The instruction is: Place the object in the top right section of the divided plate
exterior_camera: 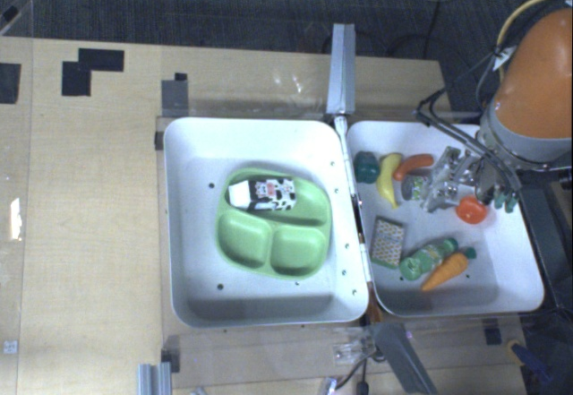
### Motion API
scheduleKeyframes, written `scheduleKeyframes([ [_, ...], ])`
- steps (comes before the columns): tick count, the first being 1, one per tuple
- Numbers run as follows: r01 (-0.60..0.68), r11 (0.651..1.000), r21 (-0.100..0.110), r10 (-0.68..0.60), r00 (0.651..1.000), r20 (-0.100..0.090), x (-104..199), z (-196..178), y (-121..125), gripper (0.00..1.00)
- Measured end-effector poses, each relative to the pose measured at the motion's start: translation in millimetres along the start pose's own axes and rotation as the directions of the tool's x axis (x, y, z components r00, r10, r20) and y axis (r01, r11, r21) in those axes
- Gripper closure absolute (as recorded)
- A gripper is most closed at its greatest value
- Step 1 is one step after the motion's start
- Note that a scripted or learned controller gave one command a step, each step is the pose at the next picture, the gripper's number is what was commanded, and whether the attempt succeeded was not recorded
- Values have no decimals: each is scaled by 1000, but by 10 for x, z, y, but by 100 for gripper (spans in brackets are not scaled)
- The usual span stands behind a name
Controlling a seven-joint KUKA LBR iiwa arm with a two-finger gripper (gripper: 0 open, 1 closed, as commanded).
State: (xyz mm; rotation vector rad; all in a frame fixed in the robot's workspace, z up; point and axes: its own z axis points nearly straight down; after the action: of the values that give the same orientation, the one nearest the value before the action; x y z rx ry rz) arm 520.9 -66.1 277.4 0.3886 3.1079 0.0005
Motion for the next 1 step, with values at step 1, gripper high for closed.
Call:
scheduleKeyframes([
  [1, 120, 993, 0, -120, 993, 1, 195, 235, -528, 100],
])
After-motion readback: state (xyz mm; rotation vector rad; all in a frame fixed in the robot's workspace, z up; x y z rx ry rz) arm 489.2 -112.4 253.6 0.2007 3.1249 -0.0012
